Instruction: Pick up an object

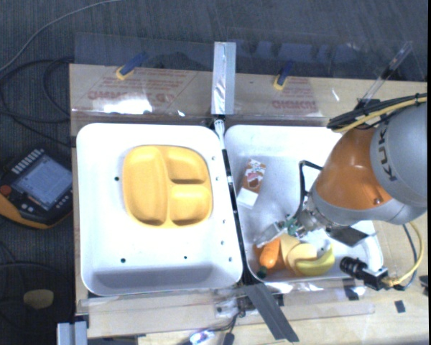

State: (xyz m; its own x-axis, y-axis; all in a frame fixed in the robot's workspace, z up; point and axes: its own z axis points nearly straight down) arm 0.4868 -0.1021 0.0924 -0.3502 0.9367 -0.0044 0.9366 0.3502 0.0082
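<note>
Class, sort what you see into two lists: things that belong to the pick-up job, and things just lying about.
Job: gripper; orange toy, banana and small packet in the right bin.
Lying about: yellow divided tray in the left bin; handheld controller on the floor.

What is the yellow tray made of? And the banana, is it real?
The yellow tray looks like smooth moulded plastic, with rounded compartments and a soft, even sheen. The banana looks like plastic too, glossy and evenly yellow, but this view cannot settle whether it is real.
</note>
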